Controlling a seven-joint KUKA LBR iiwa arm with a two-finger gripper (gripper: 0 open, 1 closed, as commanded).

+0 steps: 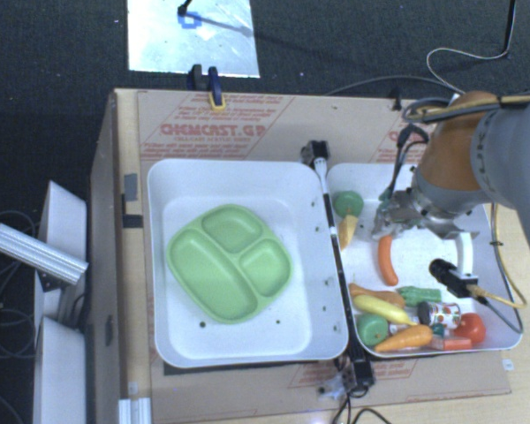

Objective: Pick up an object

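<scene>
My gripper (387, 222) hangs low over the right bin (499, 343), near its upper middle, at the end of the grey and orange arm (464, 162). Just below it lies an orange sausage-shaped toy (387, 261), apart from the gripper. To the gripper's left are a green round toy (348, 203) and a pale yellow cone (347, 231) by the bin's left wall. Nothing shows in the gripper's grasp.
A pile sits along the right bin's front: a yellow banana (380, 306), a green pepper (420, 294), a green ball (372, 328), a carrot (406, 336), a small can (437, 314) and a red tomato (470, 327). The left bin (172, 179) holds a green divided plate (230, 261).
</scene>
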